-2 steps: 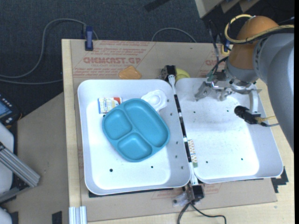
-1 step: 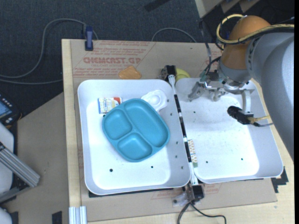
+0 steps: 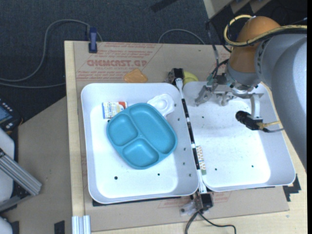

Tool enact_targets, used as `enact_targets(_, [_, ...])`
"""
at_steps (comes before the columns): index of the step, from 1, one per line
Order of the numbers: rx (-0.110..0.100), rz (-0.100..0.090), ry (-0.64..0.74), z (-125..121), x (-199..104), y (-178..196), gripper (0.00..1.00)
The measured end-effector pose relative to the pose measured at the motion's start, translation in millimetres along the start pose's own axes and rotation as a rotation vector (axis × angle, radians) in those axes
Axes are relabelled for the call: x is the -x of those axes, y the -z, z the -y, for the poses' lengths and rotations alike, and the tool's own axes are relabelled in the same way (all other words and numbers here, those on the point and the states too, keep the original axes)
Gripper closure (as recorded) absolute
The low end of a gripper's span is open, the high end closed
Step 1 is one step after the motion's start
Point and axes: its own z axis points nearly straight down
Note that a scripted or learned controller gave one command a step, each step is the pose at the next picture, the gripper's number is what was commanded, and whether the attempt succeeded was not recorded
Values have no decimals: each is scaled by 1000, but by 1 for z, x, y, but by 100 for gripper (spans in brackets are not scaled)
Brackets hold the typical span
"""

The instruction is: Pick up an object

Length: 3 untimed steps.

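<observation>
Pincer [image 3: 218,95] hung over the far end of the right bin [image 3: 243,165], whether released or clenched could not be told. Across the divider, a blue divided plate [image 3: 141,135] (three compartments) lay in the left bin [image 3: 97,169], overlapping a small white cup [image 3: 162,103] and a white carton [image 3: 113,108].

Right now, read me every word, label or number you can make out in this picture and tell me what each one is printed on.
"CHEMCAST GP", red, partly blurred: on the brown board behind the bins.
Smaller red lines above and below it: too blurred to read.
Print on the small carton beside the blue divided plate in the left bin: too small to read.
Label strip on the divider between the bins: unreadable.
</observation>
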Motion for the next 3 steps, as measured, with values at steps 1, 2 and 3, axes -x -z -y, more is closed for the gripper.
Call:
enact_targets(1, [0, 0, 0, 0, -6, 0, 0])
enact_targets(2, [3, 2, -3, 0, 26, 0, 0])
enact_targets(3, [1, 0, 1, 0, 7, 0, 0])
